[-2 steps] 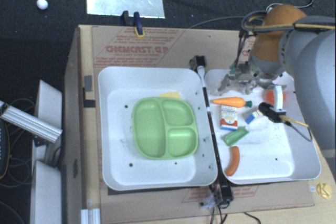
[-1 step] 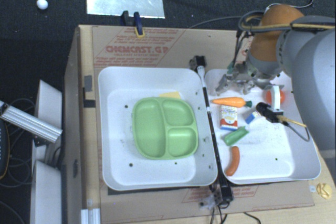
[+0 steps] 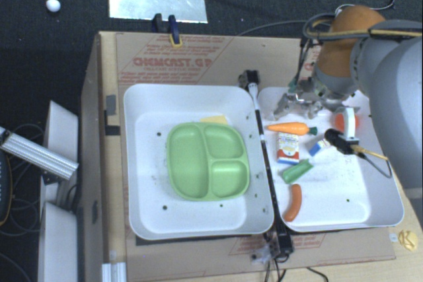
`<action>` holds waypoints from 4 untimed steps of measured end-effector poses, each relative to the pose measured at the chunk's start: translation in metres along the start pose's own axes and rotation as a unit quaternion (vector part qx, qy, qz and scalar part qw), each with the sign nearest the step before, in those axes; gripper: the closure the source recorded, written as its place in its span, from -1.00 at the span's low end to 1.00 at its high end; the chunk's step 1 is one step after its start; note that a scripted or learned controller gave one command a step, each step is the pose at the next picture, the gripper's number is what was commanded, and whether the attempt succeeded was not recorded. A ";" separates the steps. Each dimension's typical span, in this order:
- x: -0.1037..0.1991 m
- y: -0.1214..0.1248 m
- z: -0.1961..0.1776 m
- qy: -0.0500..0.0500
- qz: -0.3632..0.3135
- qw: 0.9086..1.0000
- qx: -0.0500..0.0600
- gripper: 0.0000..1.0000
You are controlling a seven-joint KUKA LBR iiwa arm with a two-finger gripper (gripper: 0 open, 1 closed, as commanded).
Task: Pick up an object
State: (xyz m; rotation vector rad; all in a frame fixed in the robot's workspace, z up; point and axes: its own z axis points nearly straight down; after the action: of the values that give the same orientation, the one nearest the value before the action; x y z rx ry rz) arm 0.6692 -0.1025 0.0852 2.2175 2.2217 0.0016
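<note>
Gripper (image 3: 297, 104) is low over the far-left corner of the right bin (image 3: 350, 198). It's shiny metal and angular. Can't tell how wide it is open from this angle.

Closest candidate is the carrot (image 3: 289, 129), just on the near side of the gripper. It lies flat across the view, with an orange tapered body and a green stub at its right end. The gap to the gripper looks tiny; can't tell if they touch.

Further out on the near side:
- Small carton (image 3: 288, 147), right against the carrot. Boxy, white with a red top and a blue base.
- Small blue piece (image 3: 314, 148), just right of the carton.
- Green cylinder (image 3: 297, 171), smooth and lying at a tilt.
- Orange-red sausage (image 3: 293, 202), glossy with rounded ends. It's the farthest from the gripper, near the bin's front wall.

Right of the gripper and close by is a red and white item (image 3: 346, 122); shape unclear.

Left of the gripper, across the rims, the left bin (image 3: 149, 142) holds a green three-compartment plate (image 3: 207, 161) in smooth plastic with rounded corners. A flat yellow piece (image 3: 214, 119) pokes out from under its far edge.

The arm (image 3: 393, 82) is grey, with the orange band (image 3: 344, 43) above the wrist.
</note>
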 end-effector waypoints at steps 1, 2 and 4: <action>0.008 0.000 0.000 0.000 -0.001 1.000 0.000 -1.00; 0.017 0.000 0.000 0.000 -0.002 1.000 0.000 -1.00; -0.014 0.000 0.000 0.000 -0.001 1.000 0.000 -1.00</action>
State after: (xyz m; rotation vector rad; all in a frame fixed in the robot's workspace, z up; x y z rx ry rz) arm 0.6692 -0.1168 0.0848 2.2153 2.2245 0.0025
